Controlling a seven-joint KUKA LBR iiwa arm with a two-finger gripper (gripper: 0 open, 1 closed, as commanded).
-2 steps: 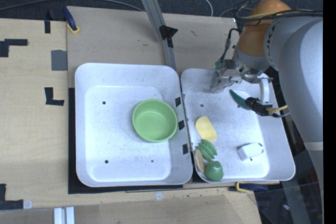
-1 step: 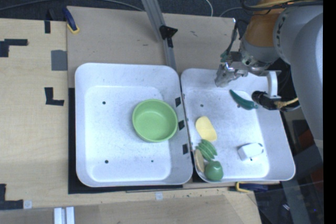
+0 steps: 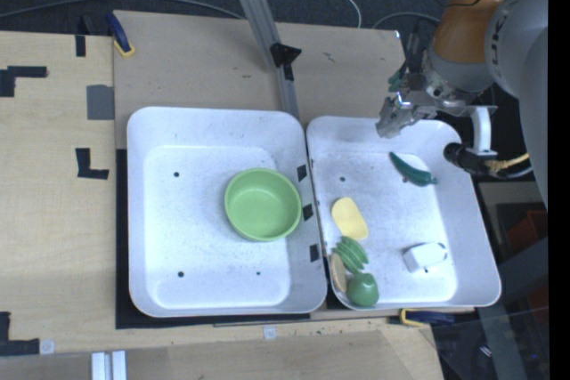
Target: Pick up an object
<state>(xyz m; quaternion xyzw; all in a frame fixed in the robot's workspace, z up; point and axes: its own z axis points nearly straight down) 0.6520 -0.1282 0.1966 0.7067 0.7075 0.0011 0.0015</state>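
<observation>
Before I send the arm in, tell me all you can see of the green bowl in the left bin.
The green bowl is a round, light green dish, plastic by its look, with a smooth rim and a plain inside holding nothing. It stands upright, mouth up, on the floor of the left bin, right of that bin's middle and near the wall shared with the right bin. Only the bin floor touches it. The gripper is well away, over the right bin's far edge.

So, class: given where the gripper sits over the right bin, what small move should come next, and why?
Probably lower and shift slightly toward the dark green piece. The gripper hovers at the right bin's far edge holding nothing, and that piece lies nearest, apart from the other objects.
</observation>
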